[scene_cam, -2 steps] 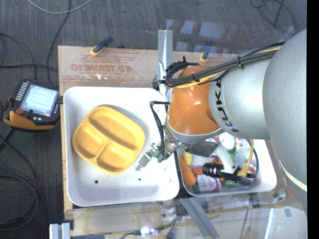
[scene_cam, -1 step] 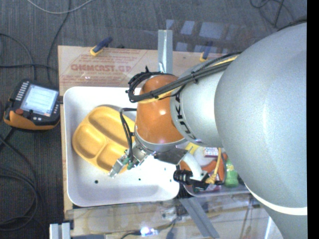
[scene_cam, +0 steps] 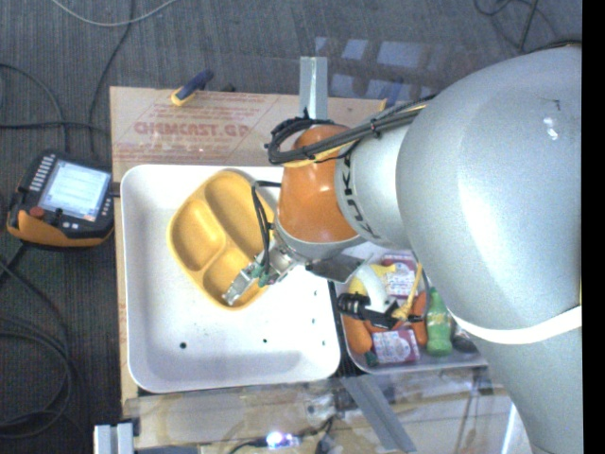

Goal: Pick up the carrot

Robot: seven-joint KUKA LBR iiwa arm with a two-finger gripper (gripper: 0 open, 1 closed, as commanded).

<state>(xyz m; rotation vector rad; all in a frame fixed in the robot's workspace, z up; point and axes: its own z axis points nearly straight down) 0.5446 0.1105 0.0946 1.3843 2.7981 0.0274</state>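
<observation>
The carrot [scene_cam: 357, 334] lies lower right of centre, well right of the gripper [scene_cam: 248, 282]; its grip cannot be told

A glossy yellow plastic divided tray [scene_cam: 213, 235] lies against the plain white of the left shallow bin [scene_cam: 161, 348]. The pale grey robot arm [scene_cam: 492, 187] carries a bright orange band [scene_cam: 317, 197] above its wrist. In the right white bin [scene_cam: 352, 353], an orange carrot [scene_cam: 357, 334], a green bottle [scene_cam: 437, 322] and a maroon packet [scene_cam: 395, 346] mix colours. A tan cardboard sheet [scene_cam: 180, 126] bears faded red lettering; an orange-and-black handheld controller [scene_cam: 61, 200] shows a pale blue screen.
</observation>
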